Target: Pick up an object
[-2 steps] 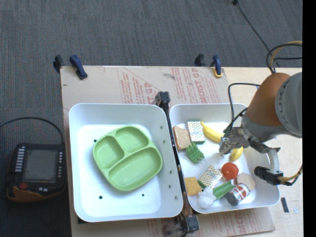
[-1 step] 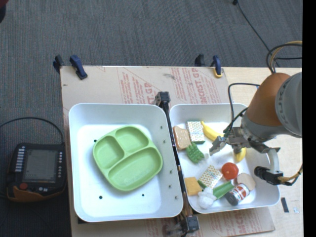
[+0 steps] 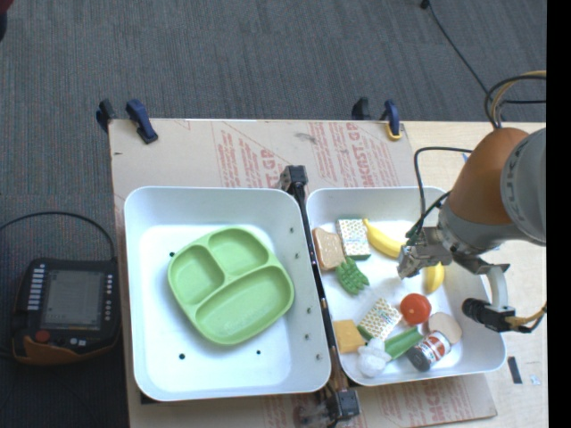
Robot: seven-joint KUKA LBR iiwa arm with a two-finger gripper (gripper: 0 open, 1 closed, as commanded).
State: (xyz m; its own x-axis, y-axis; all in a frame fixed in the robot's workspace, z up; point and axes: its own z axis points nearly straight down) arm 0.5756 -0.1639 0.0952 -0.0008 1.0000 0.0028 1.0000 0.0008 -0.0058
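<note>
The right bin holds several toy foods. Among them are a yellow banana, a second yellow piece, a red tomato, a bread slice, a speckled cracker and a green leafy piece. My gripper hangs low over the bin's middle right, between the banana and the second yellow piece, just above the tomato. Nothing is visibly held in it.
A green divided plate lies in the left bin. At the front of the right bin sit an orange block, a patterned cracker, a green stick, a white lump and a small jar. A pendant lies left of the bench.
</note>
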